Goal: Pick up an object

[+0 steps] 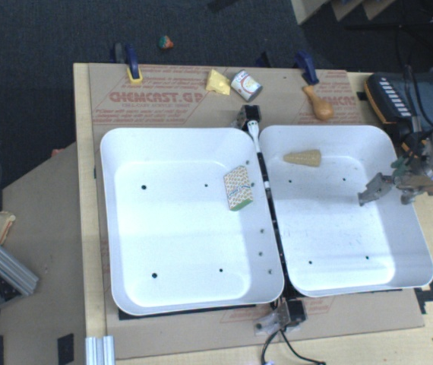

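So in the camera view, the end effector (374,191) is poking in over the right bin (353,276), near its right wall, low over bare floor. Can't tell whether it's released or clenched from this angle, and nothing shows in it. Closest candidate is the tan wedge-shaped thing (303,158), up and to the left of the end effector in the same bin, lying loose and clear of the walls, so probably the easier grab. Further left, in the left bin (178,280), a speckled little packet (238,187) sits close to the divider wall, which might cramp an approach. Nothing picked yet, I'd say.
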Available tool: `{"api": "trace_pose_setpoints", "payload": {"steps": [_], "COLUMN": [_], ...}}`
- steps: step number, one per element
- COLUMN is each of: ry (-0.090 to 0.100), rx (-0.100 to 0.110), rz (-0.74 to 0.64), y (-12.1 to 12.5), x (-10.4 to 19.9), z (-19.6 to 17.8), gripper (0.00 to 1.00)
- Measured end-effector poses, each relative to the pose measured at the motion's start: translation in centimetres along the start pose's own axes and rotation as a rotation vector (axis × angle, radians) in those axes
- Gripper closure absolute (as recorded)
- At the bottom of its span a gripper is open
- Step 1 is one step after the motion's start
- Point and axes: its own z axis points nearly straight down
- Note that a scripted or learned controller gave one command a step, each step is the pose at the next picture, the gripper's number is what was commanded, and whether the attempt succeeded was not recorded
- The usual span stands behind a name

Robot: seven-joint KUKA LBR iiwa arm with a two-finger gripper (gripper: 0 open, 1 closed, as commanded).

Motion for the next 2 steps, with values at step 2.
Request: {"api": "trace_pose_setpoints", "payload": {"steps": [2], "ry": [-0.001], "rx": [-0.017], "rz": [-0.005], "y": [-4.2], "x": [13.6], "z": [-22.9], "gripper": [0.0]}}
